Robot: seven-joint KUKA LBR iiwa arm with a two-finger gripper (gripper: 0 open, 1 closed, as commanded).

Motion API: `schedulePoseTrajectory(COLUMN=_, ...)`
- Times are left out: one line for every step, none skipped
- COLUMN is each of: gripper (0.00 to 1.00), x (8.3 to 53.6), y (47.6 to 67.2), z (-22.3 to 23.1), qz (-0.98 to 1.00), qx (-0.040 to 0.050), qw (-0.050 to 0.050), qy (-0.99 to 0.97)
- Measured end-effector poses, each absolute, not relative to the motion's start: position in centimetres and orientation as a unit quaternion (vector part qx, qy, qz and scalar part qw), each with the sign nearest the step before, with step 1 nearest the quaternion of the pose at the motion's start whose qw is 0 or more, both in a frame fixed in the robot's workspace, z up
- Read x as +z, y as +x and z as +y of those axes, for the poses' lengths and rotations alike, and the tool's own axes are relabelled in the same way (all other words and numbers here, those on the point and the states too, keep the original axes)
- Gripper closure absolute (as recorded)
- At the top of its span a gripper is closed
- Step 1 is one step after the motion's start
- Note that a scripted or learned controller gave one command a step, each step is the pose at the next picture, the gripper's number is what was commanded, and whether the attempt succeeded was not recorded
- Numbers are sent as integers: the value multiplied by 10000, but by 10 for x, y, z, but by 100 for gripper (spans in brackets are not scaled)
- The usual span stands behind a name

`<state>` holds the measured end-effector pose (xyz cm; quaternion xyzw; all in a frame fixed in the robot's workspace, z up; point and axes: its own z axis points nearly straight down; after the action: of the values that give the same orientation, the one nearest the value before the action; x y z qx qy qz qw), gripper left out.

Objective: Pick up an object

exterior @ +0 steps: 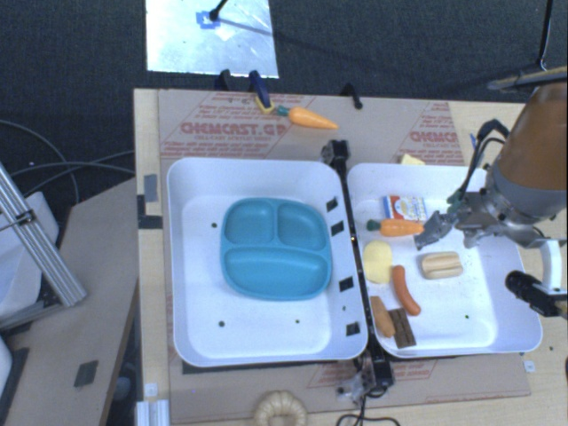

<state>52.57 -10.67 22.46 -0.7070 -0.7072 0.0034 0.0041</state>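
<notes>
Hovering gripper (441,232) (finger state unclear), bun (441,264) just below it, carrot (401,228) to its left

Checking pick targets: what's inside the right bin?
In the right bin: a small box, carrot, yellow piece, bun, sausage and two brown pieces. The gripper and arm cover the bin's right part.

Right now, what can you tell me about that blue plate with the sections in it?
The light blue divided plastic plate lies flat in the middle of the left shallow white bin. It is a rounded rectangle with three compartments: two smaller ones along the far side and one long one along the near side. It looks smooth and matte. Nothing lies in it, and only the bin floor touches it.
</notes>
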Motion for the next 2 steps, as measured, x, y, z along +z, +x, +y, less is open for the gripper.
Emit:
schedulePoseTrajectory(gripper=0, x=230, y=528, z=-107, qz=-7081, qx=-5, qw=-7, qy=-7061)
schedulePoseTrajectory(gripper=0, x=187, y=532, z=-102, qz=-7076, qx=6, qw=13, qy=-7067)
